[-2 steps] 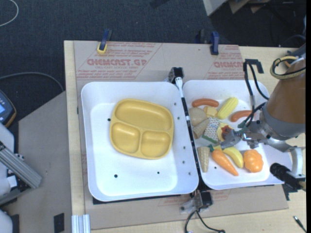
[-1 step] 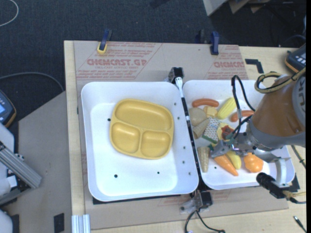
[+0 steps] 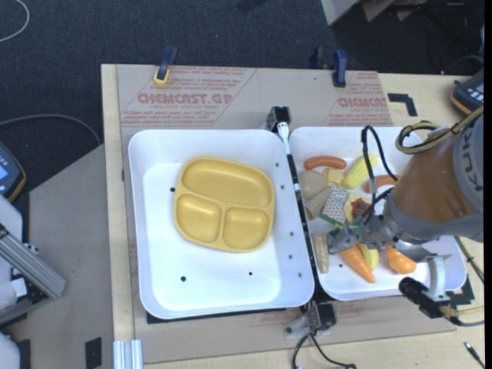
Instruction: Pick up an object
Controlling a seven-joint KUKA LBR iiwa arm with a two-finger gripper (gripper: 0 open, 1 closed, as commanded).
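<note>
The 2 white bins (image 3: 146, 206) sat side by side, a yellow divided plate (image 3: 223, 204) in the left 1. The gripper (image 3: 347, 237) hovered low over the right bin's toy food; honestly couldn't tell its state. The orange carrot (image 3: 358, 263) underneath looked light, stiff, slick, so I'd pinch mid-body.

Mixed toy food (image 3: 350, 198) heaped in right bin (image 3: 453, 281).

robotics lab | clamped board bench (image 3: 231, 91) | bins | loose cables (image 3: 330, 352)
</note>
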